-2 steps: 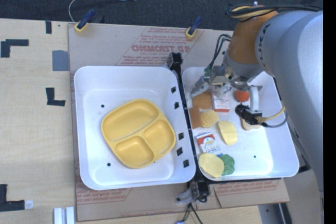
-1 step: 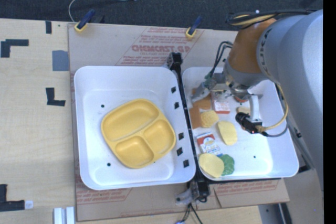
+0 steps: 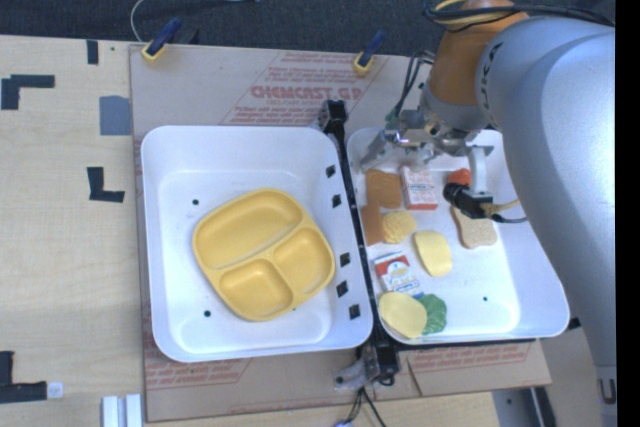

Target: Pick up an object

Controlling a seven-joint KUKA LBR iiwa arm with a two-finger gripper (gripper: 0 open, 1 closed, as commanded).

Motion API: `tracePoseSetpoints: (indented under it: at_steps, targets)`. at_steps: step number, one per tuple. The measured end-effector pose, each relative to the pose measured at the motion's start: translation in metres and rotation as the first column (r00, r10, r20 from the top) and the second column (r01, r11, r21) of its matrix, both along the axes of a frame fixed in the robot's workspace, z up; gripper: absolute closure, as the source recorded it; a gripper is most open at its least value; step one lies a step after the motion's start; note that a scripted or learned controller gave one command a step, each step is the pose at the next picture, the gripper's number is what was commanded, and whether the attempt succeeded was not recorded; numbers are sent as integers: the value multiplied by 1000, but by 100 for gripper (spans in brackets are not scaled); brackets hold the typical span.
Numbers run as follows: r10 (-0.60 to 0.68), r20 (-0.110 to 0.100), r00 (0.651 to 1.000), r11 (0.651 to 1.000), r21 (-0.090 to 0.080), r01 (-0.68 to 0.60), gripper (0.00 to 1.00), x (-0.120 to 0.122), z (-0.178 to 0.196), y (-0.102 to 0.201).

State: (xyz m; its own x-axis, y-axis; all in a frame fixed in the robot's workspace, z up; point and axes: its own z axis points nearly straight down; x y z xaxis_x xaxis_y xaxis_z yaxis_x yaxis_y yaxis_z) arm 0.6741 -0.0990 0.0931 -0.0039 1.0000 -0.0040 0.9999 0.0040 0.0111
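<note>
Hand (image 3: 425, 137) low over right bin (image 3: 520, 310), grip indiscernible; toy foods (image 3: 432, 253) crowded beneath.

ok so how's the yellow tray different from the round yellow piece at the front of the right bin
The yellow tray lies alone in the left bin; the round yellow piece lies in the right bin among other toy foods, touching a green piece. The tray is far bigger. It is split into three compartments; the piece looks smooth and undivided. Both are yellow and lie flat.
</note>
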Motion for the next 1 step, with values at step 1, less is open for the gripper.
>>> tracePoseSetpoints:
  at_steps: [1]
  targets:
    - [1, 19, 1000, 1000, -2, -1, 0, -22, 2, 0]
